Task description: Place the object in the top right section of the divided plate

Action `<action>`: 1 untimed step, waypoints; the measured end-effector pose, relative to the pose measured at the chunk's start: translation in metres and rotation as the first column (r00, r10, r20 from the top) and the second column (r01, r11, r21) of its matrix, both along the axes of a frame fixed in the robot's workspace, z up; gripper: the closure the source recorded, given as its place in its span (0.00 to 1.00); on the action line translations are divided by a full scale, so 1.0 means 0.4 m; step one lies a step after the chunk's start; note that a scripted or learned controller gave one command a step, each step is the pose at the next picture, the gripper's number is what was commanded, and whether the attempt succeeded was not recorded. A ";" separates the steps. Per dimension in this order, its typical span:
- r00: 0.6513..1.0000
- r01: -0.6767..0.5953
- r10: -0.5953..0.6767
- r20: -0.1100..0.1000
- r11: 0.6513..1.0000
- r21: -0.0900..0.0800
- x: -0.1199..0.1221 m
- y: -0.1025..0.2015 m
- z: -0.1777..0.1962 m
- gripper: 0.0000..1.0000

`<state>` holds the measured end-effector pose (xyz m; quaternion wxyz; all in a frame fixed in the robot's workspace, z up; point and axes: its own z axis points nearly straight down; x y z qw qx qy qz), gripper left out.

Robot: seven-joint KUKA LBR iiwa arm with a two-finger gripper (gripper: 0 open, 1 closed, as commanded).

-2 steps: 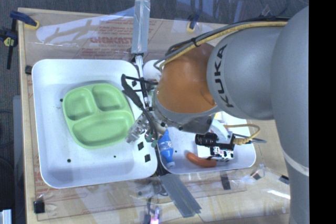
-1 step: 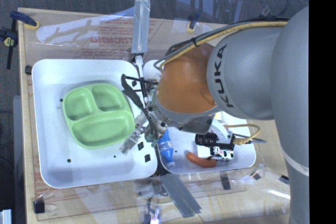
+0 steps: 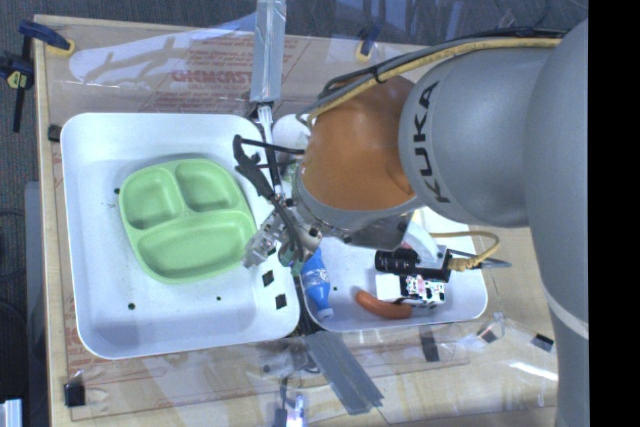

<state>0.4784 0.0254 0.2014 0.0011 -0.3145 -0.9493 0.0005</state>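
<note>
Progress looks slight in the camera view: the green divided plate (image 3: 186,220) lies in the left bin (image 3: 90,315) with all three sections bare, its top right section unfilled. The tool (image 3: 275,240) hangs over the wall between the bins, at the plate's right edge; whether it grips anything cannot be told. A blue bottle (image 3: 315,283) and a red sausage-shaped toy (image 3: 385,305) lie in the right bin (image 3: 470,300). Pick and placement probably both remain.

Right bin (image 3: 470,307) mostly hidden under arm (image 3: 470,145); blue item (image 3: 316,287) half covered; jaws' gap unreadable amid clutter.
</note>
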 end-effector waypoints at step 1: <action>1.000 -0.028 0.028 0.002 1.000 0.000 -0.002 -0.066 -0.023 1.00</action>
